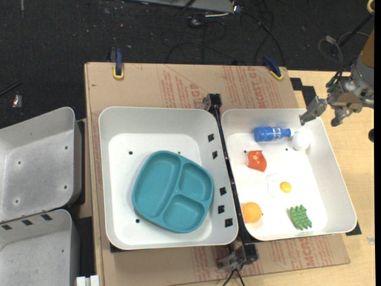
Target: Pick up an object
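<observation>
Task barely begun: gripper (325,111) w/ fingers spread, pinching nothing, hangs over the right bin (339,177) top-right rim, nearest the blue bottle (271,134) lying near that bin's far wall; descent, grasp & lift all left.

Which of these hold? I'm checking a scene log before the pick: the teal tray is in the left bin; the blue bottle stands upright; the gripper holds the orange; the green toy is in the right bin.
1. The teal tray lies in the left bin: true.
2. The blue bottle stands upright: false, it lies on its side.
3. The gripper holds the orange: false, the orange sits in the right bin, apart from the gripper.
4. The green toy is in the right bin: true.
</observation>
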Motion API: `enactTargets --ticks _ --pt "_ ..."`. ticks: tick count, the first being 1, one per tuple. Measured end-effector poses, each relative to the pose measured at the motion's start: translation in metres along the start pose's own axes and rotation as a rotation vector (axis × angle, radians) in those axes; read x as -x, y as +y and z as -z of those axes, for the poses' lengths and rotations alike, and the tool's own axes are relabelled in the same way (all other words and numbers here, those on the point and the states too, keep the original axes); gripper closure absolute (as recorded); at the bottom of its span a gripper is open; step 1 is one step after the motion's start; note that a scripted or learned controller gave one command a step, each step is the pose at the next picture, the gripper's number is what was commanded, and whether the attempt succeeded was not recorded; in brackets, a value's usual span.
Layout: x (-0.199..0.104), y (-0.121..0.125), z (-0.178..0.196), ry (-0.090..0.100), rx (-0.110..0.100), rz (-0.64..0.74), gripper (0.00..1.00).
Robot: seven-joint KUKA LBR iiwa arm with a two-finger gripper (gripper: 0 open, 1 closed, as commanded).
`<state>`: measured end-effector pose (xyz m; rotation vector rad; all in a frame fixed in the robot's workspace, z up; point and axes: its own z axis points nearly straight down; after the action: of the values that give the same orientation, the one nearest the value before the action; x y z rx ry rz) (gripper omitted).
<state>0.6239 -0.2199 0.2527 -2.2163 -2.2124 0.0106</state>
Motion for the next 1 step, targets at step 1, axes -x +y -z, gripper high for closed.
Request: enactTargets --ticks 1 --pt "-0.0008 0.0025 0.0079 -0.003 0.013 0.003 0.0"
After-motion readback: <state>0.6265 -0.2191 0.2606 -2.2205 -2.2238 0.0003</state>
